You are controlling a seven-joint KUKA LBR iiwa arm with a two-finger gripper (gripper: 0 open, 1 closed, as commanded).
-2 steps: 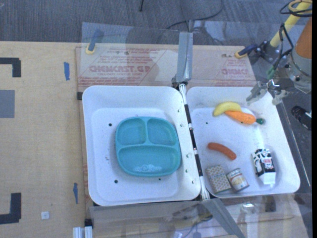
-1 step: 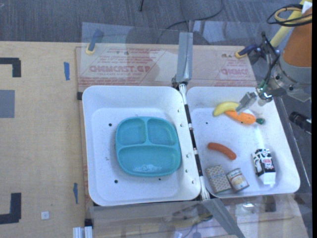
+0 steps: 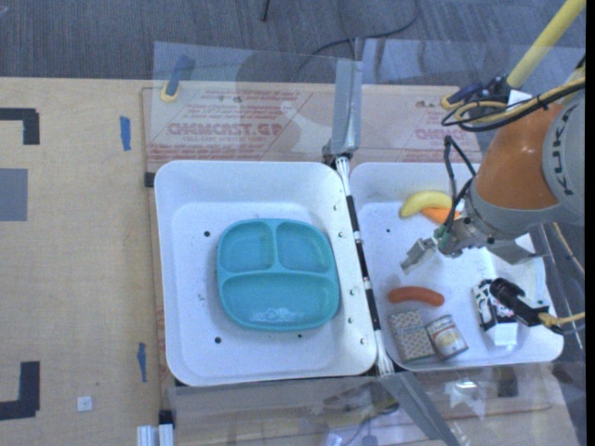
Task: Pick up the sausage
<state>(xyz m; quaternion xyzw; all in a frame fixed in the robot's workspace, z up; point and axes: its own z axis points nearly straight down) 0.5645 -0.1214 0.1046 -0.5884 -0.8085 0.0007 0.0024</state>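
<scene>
Right white bin [image 3: 381,214], sausage [image 3: 416,295] lying left-right, gripper [image 3: 416,254] above

A pale wooden bench [image 3: 74,277] carries everything here, its top marked with black tape corners at the left edge and a few short blue tape strips. Two shallow white bins sit on it side by side, touching along a hinged seam in the middle. The left bin [image 3: 186,342] is the wider-looking of the two; the right bin [image 3: 381,189] sits partly under the arm. Behind both bins a clear plastic sheet [image 3: 242,119] with reddish lettering lies flat on the wood, a yellow clip at its far left corner. A grey metal bar [image 3: 348,110] rests over the sheet, running back from the seam between the bins.
</scene>
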